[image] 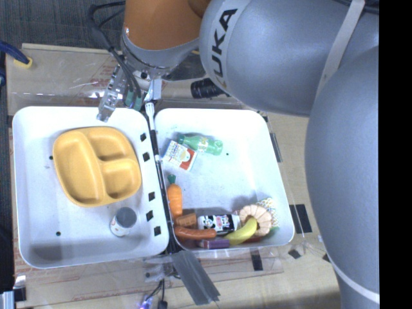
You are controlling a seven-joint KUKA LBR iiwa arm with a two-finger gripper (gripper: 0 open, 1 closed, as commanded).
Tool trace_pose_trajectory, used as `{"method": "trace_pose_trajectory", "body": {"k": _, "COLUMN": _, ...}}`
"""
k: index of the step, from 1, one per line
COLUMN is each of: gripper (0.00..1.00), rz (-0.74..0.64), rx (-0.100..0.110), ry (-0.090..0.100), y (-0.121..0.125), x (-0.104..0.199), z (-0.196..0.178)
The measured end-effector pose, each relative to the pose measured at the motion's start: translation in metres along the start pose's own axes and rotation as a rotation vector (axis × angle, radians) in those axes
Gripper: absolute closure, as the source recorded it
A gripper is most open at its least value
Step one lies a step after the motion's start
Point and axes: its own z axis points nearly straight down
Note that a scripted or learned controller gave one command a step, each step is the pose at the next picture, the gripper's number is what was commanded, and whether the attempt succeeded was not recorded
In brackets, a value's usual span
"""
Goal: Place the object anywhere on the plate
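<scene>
I'm watching the gripper (pixel 129 96) hanging over the far rim of the left bin (pixel 29 198), with the yellow plate (pixel 96 166) lying just nearward of it. From this slant I'm not managing to tell whether it's open, shut, or perhaps carrying something.

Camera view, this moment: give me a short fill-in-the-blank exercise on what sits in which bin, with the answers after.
1. The yellow plate with compartments lies in the ____ bin.
2. The small can stands in the same bin as the ____.
3. The carrot is in the right bin, and its colour is ____.
4. The green bottle lies in the ____ bin, near the small carton.

Missing words: left; plate; orange; right
</scene>
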Motion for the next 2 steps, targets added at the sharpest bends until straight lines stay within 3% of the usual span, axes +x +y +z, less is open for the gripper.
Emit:
{"method": "trace_pose_trajectory", "body": {"k": 1, "gripper": 0.00, "rz": -0.001, "rx": 0.000, "ry": 0.000, "y": 0.000, "x": 0.000, "z": 0.000}}
{"method": "trace_pose_trajectory", "body": {"k": 2, "gripper": 1.00, "rz": -0.007, "rx": -0.001, "ry": -0.002, "y": 0.002, "x": 0.000, "z": -0.011}}
